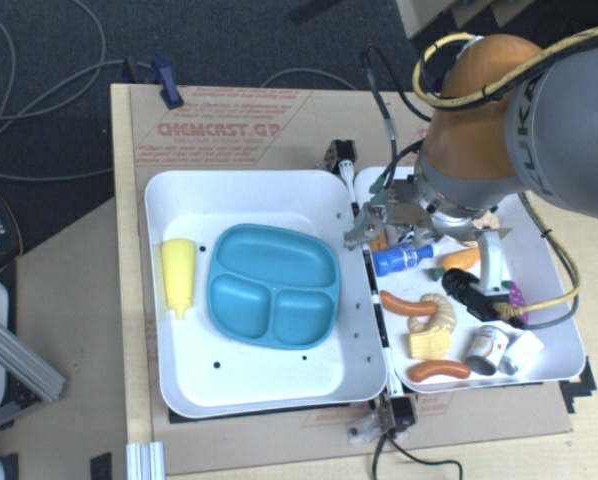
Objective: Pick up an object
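My gripper (387, 230) hangs low over the near-left part of the right bin (564, 353), close to the divider between the bins. Just below it lies a blue bottle with a white cap (403, 259), and an orange carrot (461, 258) lies beside that. Further toward the front are a red hot dog (406, 305), a tan bread piece (443, 311), a yellow corn cob (429, 343), a second sausage (437, 371) and a small can (489, 345). Nothing is visibly held.
The left bin (179, 368) holds a blue divided plate (274, 286) and a yellow squeeze bottle (177, 273). A white item (525, 349) and a purple item (515, 293) sit at the right bin's right side. The arm's bulk covers that bin's far part.
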Action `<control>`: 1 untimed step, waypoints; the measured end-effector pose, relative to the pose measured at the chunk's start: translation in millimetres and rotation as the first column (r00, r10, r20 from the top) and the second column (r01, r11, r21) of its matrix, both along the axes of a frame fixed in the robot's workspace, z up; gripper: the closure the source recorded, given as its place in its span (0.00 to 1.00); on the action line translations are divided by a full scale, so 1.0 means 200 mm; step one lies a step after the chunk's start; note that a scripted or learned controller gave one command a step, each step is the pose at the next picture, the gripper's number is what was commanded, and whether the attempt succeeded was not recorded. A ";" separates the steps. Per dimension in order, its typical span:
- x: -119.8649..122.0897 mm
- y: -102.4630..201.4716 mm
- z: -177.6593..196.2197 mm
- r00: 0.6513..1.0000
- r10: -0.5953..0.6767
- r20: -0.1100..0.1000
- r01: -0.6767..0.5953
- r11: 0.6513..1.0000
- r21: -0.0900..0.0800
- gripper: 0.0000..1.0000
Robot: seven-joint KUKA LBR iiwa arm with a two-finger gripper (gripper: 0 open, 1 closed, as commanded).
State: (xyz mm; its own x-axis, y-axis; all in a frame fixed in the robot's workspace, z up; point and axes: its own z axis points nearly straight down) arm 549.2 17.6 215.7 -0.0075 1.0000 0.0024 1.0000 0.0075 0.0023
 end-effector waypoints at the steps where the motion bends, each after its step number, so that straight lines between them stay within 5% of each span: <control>1: 0.00 0.19 -0.10 1.000 -0.003 -0.007 0.003 1.000 -0.001 1.00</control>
